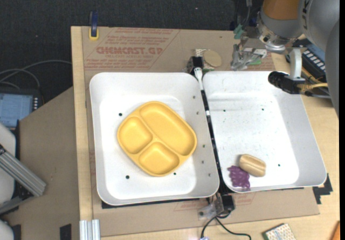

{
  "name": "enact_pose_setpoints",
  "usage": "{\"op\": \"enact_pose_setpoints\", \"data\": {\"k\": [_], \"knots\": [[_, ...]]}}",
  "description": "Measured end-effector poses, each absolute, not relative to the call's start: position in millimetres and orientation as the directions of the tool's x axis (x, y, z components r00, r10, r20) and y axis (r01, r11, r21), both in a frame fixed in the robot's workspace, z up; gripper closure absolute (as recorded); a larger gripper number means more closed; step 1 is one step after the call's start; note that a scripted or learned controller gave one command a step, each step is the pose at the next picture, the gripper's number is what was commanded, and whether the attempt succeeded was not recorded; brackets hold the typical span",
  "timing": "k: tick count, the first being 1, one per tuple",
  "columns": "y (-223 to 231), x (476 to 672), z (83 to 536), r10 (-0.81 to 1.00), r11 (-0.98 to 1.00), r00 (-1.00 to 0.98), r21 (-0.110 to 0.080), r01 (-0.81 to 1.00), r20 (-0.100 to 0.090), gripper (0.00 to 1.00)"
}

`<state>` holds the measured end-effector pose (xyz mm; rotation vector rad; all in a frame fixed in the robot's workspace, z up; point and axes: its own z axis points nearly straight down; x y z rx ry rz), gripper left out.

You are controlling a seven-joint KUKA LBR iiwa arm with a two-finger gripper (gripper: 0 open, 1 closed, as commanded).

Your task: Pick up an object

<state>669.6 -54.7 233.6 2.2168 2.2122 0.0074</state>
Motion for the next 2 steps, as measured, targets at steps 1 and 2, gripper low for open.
{"op": "enact_pose_setpoints", "data": {"k": [1, 2], "knots": [[-36, 663.4, 238, 1.000, 0.002, -0.002, 0.002, 1.000, 0.000, 1.00], [-10, 655.8, 197, 1.000, 0.002, -0.002, -0.006, 1.000, 0.001, 1.00]]}}
